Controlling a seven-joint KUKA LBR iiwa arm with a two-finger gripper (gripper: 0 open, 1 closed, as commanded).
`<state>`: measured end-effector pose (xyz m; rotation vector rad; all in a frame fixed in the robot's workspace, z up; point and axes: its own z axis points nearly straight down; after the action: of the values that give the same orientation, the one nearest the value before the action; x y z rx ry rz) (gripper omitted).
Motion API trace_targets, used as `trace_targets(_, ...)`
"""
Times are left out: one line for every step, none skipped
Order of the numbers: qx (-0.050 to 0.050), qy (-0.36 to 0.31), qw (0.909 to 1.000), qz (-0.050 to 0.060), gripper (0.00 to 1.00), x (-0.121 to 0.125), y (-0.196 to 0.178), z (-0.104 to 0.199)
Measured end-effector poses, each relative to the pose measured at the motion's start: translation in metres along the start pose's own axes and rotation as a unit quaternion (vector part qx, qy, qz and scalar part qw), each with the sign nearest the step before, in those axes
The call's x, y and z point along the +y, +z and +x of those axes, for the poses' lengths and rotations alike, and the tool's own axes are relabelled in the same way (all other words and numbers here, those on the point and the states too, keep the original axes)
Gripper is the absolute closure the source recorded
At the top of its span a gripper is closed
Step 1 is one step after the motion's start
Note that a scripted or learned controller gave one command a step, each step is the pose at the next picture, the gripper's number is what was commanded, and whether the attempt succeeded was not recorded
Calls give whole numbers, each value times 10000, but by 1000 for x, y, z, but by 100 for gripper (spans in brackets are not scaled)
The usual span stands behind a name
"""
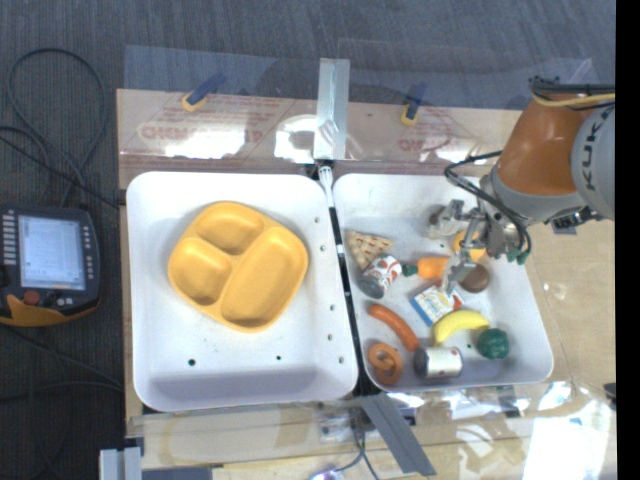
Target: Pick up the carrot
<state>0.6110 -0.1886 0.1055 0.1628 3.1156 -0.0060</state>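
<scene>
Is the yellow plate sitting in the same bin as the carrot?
No. The yellow plate lies in the left bin, the carrot in the right bin.

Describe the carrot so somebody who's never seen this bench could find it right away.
Start at the right-hand white bin, the one crowded with toy food. The carrot lies near its middle, slanting from upper left to lower right, left of the yellow banana. It is the long, thin orange-red piece; the orange things nearby are short or round.

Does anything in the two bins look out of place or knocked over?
Mostly no. The yellow divided plate sits flat in the left bin. In the right bin the toy food is loosely jumbled, and a small can lies on its side near the front wall. Nothing has spilled.
</scene>
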Motion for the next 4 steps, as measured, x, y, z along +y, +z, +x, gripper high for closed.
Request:
trace_targets(-40, 731, 9973, -26, 0, -32, 5, 17)
trace_targets(-23, 1992, 9800, 19, 0, -4, 6, -16)
trace_targets(-18, 3094, 9509, 19, 0, 14, 7, -25)
trace_targets(-29, 3340, 9426, 10, 0, 42, 7, 18)
